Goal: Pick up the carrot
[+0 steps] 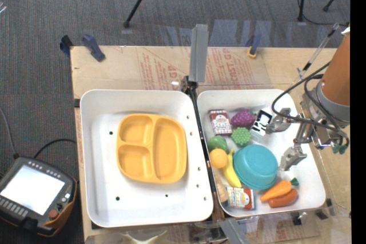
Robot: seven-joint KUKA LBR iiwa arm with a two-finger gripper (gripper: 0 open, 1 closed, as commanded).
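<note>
The carrot, orange with a green stalk end, lies tilted near the front right corner of the right bin. It rests just right of a teal bowl and against a reddish sausage-shaped piece. My gripper hangs over the right side of that bin, behind the carrot and apart from it. Its two fingers are spread open with nothing between them.
The right bin also holds a banana, an orange, a green fruit, purple grapes, a red box and a small carton. A yellow divided plate lies in the left bin.
</note>
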